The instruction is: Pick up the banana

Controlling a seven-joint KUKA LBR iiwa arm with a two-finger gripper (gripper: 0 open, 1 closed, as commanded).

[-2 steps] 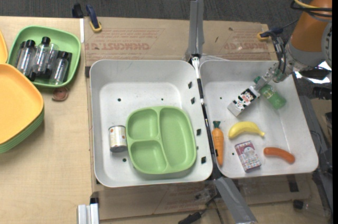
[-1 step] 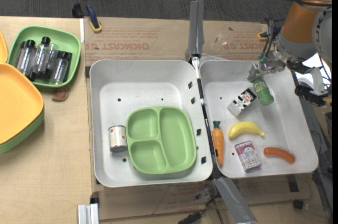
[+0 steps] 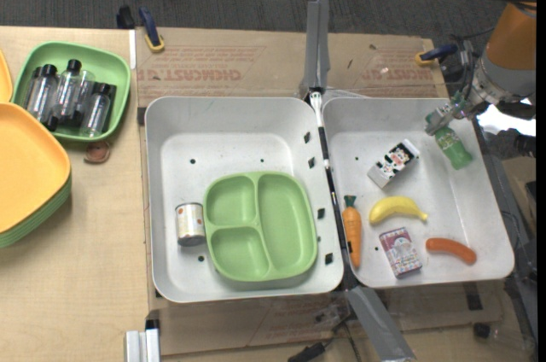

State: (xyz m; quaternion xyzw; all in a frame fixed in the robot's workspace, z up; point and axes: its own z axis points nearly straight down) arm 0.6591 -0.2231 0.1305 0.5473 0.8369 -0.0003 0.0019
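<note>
The yellow banana [image 3: 397, 209] lies in the right white bin [image 3: 495, 207], near its middle, curved with its ends pointing down toward the front. My gripper [image 3: 443, 121] hangs over the bin's far right corner, well behind and to the right of the banana. A small green bottle [image 3: 455, 148] lies just below the gripper's tip; whether they touch is unclear.
Around the banana are a cow-print carton [image 3: 394, 163] behind it, a carrot [image 3: 351, 230] to its left, a pink box [image 3: 399, 253] in front and a red sausage [image 3: 450, 249] at front right. The left bin [image 3: 162, 138] holds a green divided plate [image 3: 256, 225] and a can [image 3: 189, 224].
</note>
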